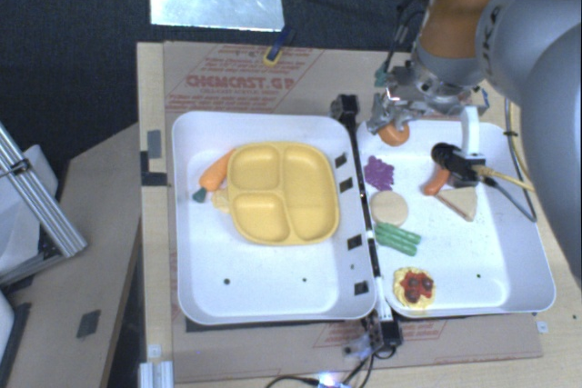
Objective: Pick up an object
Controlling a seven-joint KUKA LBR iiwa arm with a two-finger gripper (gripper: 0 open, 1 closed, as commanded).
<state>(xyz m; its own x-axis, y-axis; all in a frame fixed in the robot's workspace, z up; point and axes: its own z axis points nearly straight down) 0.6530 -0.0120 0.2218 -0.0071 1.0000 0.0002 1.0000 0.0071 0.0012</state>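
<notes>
Landmark: yellow divided plate [277, 193], in the left bin [264, 286]. Claw [393, 115] is low over the right bin [509, 277], to the right of the plate's far right corner and just across the wall between the bins. Directly under it, touching or nearly so, is a small round orange piece [395, 137]; this looks like the target. Opening of the claw cannot be told from this angle, nor whether it has the orange piece in its grip: the piece seems to rest on the bin floor, not lifted. Judgement: the step in hand is the final descent or the closing on the piece, with the lift not yet done. Nearest neighbours are a purple cluster [378, 172] and a tan disc [390, 208], both right of the plate and nearer the camera than the orange piece, and clear of it. Next move likely calls for a centred closure on a round, roll-prone object, then a straight vertical lift. Main risk: the piece squirts sideways toward the bin wall.
</notes>
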